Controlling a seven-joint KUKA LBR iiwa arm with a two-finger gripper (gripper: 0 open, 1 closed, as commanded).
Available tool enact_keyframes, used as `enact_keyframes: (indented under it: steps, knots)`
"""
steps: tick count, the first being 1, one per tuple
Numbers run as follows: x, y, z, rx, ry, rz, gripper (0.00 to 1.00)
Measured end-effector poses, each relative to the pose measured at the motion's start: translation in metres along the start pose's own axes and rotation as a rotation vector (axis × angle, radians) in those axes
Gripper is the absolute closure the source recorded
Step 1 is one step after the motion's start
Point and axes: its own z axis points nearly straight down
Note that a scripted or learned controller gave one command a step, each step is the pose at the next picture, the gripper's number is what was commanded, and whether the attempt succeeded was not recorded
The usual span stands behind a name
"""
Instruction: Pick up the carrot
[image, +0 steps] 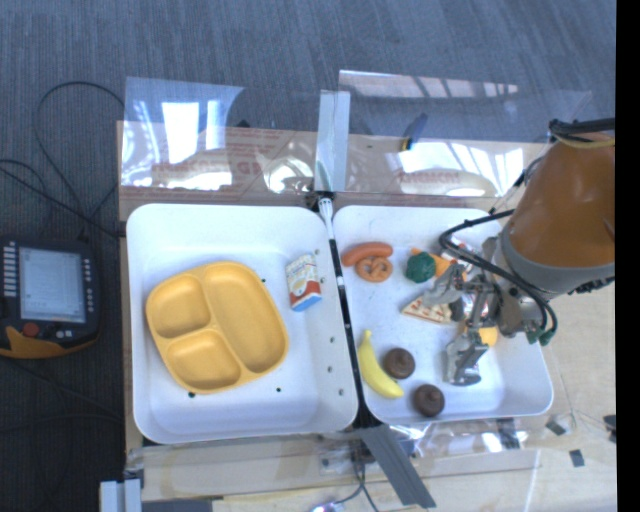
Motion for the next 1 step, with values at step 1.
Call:
enact_keyframes:
  steps: [1]
  knots:
    - [-0.0556, -0.0426, 0.0399, -0.001, 0.001, -0.142, 0.00]
